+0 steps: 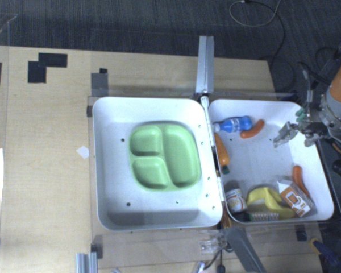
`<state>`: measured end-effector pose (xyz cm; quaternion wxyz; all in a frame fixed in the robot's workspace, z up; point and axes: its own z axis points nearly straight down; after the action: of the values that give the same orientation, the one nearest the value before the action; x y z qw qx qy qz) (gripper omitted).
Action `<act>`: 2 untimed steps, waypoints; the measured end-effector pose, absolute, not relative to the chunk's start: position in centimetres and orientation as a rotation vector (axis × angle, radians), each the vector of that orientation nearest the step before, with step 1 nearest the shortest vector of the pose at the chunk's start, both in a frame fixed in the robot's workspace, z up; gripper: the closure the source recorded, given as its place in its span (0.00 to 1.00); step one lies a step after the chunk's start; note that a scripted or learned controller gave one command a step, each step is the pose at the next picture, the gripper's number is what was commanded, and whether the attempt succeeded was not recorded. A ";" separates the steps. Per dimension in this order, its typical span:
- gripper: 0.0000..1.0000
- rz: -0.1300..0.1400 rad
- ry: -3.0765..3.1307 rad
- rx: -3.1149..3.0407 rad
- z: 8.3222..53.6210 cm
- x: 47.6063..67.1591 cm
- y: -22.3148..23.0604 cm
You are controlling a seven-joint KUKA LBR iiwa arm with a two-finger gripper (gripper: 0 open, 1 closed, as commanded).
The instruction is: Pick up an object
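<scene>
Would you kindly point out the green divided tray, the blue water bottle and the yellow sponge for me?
green divided tray [163, 155]: camera view, on the ridge where its three compartments meet.
blue water bottle [236, 123]: camera view, on the middle of its blue body.
yellow sponge [262, 198]: camera view, on its yellow top face.

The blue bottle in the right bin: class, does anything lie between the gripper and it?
Nothing fully blocks it. The gripper is at the right bin's upper right, the blue bottle at its upper left. An orange sausage-shaped piece lies touching the bottle's right end, on the gripper's side; otherwise bare floor.
</scene>
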<state>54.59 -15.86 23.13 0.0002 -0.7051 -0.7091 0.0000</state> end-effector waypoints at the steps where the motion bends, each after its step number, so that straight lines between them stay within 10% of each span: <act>1: 0.00 0.001 -2.277 -2.162 12.1 52.0 -20.5; 2: 1.00 0.000 -2.280 -2.161 13.1 52.1 -20.5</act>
<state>52.11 -20.49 13.07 0.0000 -0.6880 -0.7257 0.0000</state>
